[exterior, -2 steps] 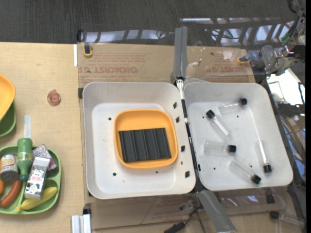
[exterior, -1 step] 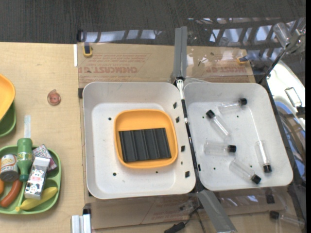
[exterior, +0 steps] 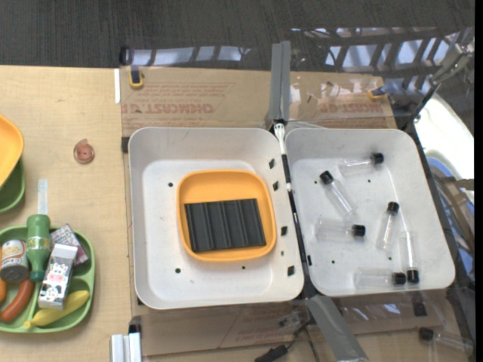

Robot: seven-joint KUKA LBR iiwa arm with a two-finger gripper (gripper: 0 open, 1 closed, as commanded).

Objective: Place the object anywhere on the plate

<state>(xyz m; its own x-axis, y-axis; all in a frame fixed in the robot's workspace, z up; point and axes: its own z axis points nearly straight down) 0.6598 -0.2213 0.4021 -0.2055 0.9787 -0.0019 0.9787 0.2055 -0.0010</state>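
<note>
In the left bin (exterior: pixel 151 277), an orange plate (exterior: pixel 226 185) holds a dark ridged insert (exterior: pixel 226 225) (clear vials (exterior: pixel 337 192) scattered beside).

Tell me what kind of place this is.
Probably a robot manipulation lab bench: two shallow white bins side by side, one holding an orange plate with a dark ribbed pad, the other scattered clear black-capped vials, plus toy food on a green tray.
</note>
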